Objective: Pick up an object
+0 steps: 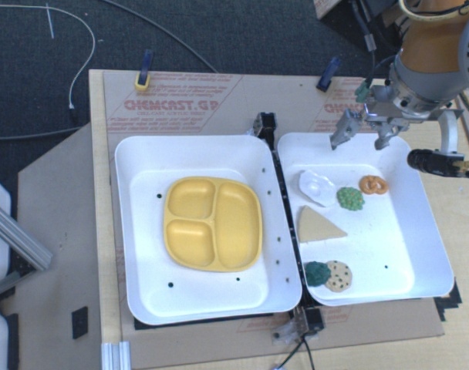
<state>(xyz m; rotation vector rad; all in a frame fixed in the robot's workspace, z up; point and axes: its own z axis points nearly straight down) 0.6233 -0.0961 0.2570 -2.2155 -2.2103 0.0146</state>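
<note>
My gripper (365, 135) hangs above the far edge of the right bin (420, 230), fingers spread open with nothing between them. Below it in that bin lie a white cup-like piece (317, 186), a green broccoli floret (350, 199) and a brown pretzel (372, 184). Nearer the front sit a pale wedge of cheese (318, 226), a dark green leafy piece (316, 272) and a chocolate-chip cookie (339, 275). The left bin (138, 230) bears a yellow divided plate (214, 223).
Blue clamps (145, 69) (328, 74) hold the cardboard base at its far edge. A black clip (264, 124) sits between the bins at the back. Cables run across the dark carpet behind the bench.
</note>
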